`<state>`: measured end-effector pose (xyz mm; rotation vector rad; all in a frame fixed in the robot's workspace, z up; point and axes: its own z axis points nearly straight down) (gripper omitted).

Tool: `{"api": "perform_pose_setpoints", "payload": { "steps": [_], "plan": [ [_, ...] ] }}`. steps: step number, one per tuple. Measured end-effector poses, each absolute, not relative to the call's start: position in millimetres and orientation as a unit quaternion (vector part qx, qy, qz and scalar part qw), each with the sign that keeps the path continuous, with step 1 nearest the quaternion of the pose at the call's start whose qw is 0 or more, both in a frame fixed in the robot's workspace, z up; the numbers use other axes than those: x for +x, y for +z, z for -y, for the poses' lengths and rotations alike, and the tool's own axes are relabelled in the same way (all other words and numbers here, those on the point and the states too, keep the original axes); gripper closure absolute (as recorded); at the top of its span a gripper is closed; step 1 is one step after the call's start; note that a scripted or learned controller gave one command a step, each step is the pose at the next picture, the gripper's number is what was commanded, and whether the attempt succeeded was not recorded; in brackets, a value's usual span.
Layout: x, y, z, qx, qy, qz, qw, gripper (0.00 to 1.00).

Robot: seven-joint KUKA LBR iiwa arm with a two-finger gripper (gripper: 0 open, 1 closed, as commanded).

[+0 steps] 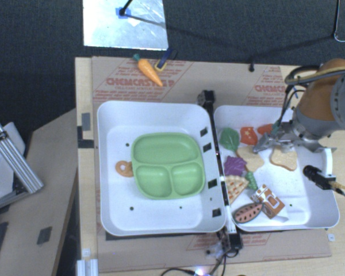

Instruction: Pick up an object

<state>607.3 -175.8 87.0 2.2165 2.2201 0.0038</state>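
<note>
My gripper (271,141) hangs low over the back part of the right bin (322,211), reaching in from the right. It is just above a tan bread slice (285,160) and beside a pale cookie-like piece (255,161). A red toy piece (248,134) and a second red piece (265,129) lie just left of it, and a green leaf (229,138) lies further left. The wrist hides what is right under the gripper.
The right bin also holds a purple piece (234,165), a waffle-like wedge (236,186), a brown box (269,200) and a brown oval (247,213). The left bin (112,154) holds a green divided plate (167,164) and a pretzel (124,168). A carrot (149,72) lies behind the bins.
</note>
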Motion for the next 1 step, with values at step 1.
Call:
{"api": "perform_pose_setpoints", "payload": {
  "steps": [1],
  "plan": [
    [610.2,101.3,176.7,0.706,0.0038,-0.708,0.007,1.0]
  ]
}}
